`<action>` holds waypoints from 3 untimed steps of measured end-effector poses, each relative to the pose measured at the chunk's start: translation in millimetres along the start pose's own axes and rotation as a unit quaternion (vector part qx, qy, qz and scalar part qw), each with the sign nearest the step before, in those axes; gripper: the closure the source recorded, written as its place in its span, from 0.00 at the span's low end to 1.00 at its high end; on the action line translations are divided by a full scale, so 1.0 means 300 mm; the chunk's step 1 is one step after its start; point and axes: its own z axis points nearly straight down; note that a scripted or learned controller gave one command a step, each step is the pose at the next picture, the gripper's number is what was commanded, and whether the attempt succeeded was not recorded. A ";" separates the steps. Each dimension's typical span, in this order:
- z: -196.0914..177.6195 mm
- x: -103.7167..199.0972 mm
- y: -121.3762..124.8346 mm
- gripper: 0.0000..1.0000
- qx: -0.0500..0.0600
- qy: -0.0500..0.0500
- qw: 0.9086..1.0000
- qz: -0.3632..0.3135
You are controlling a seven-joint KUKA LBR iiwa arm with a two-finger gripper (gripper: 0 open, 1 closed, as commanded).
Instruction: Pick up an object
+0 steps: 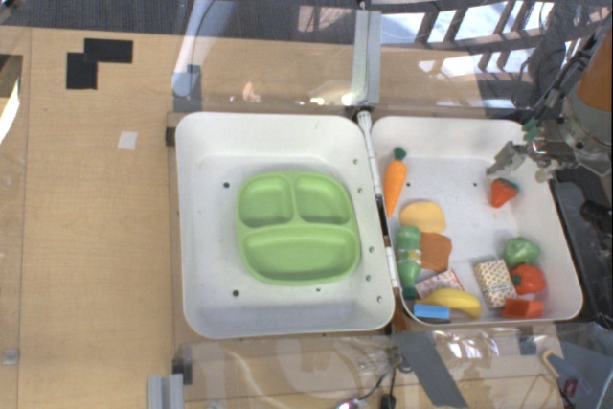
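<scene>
- We are looking down on two white bins: the left bin (192, 235) is holding a green tray (298, 227), and the right bin (450, 144) is holding the toy food.
- The arm is entering from the right edge of the frame, and its gripper (514, 161) is hanging over the upper right part of the right bin.
- We are reading one grey finger slanting down and left toward the bin floor; the other is too blurred against the wrist for us to place, so we cannot tell whether the gripper is spread or pressed together. Nothing is showing between the fingers.
- The nearest thing is a small red strawberry (504, 193), lying just below the gripper in the frame and slightly to its left, apart from it.
- We are judging the strawberry to be the likeliest target: the coming move is turning on a short drop toward the lower edge of the frame, with a slight shift left.
- The strawberry is compact, with no clear long axis, so finger heading is mattering little here.
- The carrot (395, 182) is lying well to the left, by the bin divider, its long axis running up and down the frame.
- The remaining foods are crowding the lower part of the right bin, farther from the gripper.
</scene>
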 end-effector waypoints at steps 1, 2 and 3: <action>0.248 0.214 0.093 0.00 0.001 0.001 0.995 0.095; 0.032 0.466 0.099 0.00 -0.001 0.001 1.000 0.007; 0.034 0.687 0.282 0.00 0.000 0.001 0.999 0.043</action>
